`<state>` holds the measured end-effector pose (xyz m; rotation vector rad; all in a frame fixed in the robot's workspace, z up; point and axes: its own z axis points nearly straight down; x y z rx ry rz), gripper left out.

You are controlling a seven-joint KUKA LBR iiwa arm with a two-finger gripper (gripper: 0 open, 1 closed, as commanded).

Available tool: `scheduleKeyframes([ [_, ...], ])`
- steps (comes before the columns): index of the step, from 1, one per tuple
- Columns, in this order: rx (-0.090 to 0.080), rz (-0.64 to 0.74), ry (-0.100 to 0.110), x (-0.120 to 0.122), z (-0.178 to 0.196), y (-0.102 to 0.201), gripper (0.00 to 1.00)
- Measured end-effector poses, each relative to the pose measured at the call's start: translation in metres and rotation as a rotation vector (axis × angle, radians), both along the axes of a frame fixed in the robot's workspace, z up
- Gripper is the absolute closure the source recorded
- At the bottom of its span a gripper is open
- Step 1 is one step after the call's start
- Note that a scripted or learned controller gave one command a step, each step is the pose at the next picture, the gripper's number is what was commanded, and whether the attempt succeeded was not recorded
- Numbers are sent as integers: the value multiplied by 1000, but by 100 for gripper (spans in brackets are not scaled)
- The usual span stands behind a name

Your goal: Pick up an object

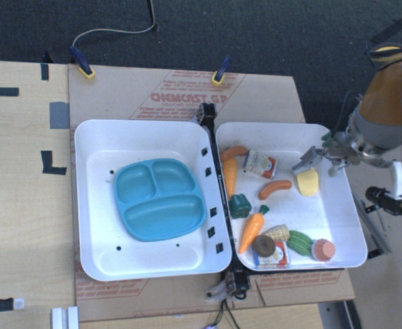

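**Gripper over the right bin, nothing lifted yet**

The task looks barely begun. The gripper (322, 158) sits at the right of the frame, above the upper right part of the right bin (337, 204), with its two fingers spread apart and nothing between them. Just beside and below it lies a pale yellow block (309, 181), the nearest candidate for a pick; whether a finger touches it cannot be told. By my reading, the descent, the closing and the lift are all left to do.

The other things lie loose in the same bin: a small sausage (276, 188) left of the yellow block, a white packet with a red label (259, 163) near the top, a carrot (251, 232) and a dark green block (240, 205) toward the divider, and a green vegetable (299, 241) beside a round pink piece (323, 250) along the bottom edge. The left bin (94, 204) holds a blue divided plate (161, 198).

On writing: the cardboard sheet (180, 98) under the bins, lying on the worktop (22, 184), bears red print that seems to read "CHEMCAST", with smaller lines too blurred to make out. The packet's label is unreadable.
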<state>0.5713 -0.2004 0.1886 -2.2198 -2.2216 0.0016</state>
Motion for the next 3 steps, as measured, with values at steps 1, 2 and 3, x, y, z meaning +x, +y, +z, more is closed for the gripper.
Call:
scheduleKeyframes([
  [1, 0, 1, -6, 45, -102, 78, 0],
  [2, -9, -2, -1, 96, -103, 95, 0],
  [3, -7, 0, 0, 97, -94, 97, 100],
])
